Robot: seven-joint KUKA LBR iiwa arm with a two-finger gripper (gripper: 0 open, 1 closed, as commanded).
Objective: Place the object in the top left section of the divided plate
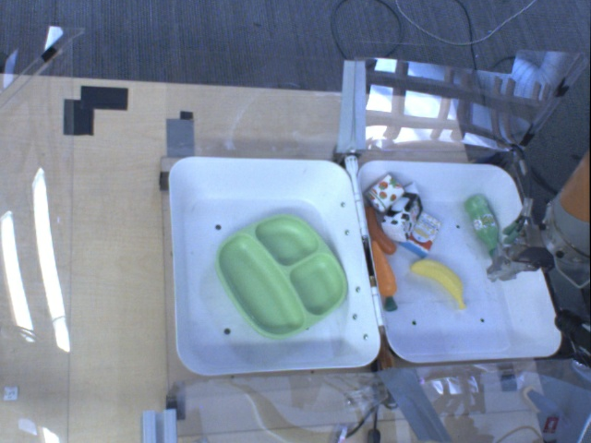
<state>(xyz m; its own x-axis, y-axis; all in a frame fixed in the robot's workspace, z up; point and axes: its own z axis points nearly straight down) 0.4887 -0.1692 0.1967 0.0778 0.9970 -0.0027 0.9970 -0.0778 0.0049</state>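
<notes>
1. A green divided plate point(282, 273) is seen lying in the left bin point(194, 340), with nothing in any of its three sections.
2. The candidate objects are gathered in the right bin point(480, 340): a banana point(440, 281), a carrot point(384, 269), a green bottle point(481, 221) and a spotted toy point(389, 192) among a small pile at the bin's upper left.
3. The gripper point(513, 257) is seen at the right bin's right edge, just beside the bottle; whether it is apart or together cannot be told, and nothing is seen clamped in it.
4. The banana is judged light and firm, with a smooth curved skin; it is best taken across its thick middle.
5. The bottle is judged light and likely to roll.
</notes>
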